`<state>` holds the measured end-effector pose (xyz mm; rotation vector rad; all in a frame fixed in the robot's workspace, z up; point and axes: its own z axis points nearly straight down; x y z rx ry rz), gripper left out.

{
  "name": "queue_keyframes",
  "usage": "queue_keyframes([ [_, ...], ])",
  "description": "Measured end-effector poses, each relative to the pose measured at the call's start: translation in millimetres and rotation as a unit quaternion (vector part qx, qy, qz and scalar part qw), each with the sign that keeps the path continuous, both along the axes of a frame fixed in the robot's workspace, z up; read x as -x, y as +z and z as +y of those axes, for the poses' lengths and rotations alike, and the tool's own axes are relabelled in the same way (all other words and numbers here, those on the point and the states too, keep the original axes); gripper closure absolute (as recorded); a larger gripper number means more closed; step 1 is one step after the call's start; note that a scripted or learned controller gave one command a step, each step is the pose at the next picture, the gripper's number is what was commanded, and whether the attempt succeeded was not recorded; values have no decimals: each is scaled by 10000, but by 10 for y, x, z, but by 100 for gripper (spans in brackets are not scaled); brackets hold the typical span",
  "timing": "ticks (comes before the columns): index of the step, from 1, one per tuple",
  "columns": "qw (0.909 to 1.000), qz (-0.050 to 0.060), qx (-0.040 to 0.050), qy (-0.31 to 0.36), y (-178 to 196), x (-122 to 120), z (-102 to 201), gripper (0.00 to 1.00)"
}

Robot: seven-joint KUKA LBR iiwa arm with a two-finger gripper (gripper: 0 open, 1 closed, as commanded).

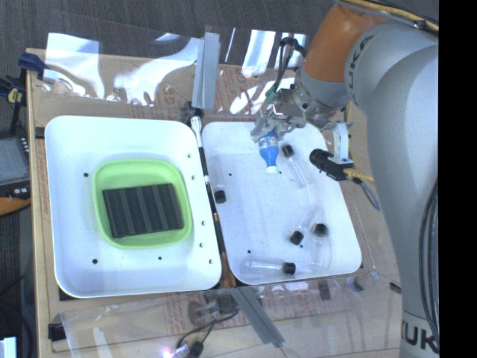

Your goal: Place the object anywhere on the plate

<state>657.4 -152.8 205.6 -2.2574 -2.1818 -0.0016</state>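
Note:
A green plate (141, 171) with a dark ridged insert (142, 208) lies in the left white bin (67, 267). Over the back of the right bin (246, 222), my gripper (270, 139) points down and is shut on a small blue object with a pale tip (268, 156). The object hangs from the fingertips just above the bin floor. It is well to the right of the plate, across the wall between the bins.
Several clear tubes with black caps lie in the right bin: one beside the gripper (293, 162), two near the right wall (307, 233), one at the front (272, 265). A loose black cap (219, 196) sits by the dividing wall. A metal bar (205, 69) stands behind the bins.

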Motion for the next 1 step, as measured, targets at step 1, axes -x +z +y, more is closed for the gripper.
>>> queue_keyframes([
  [1, 10000, 0, 0, 0, 0, 0, 0, 0],
])
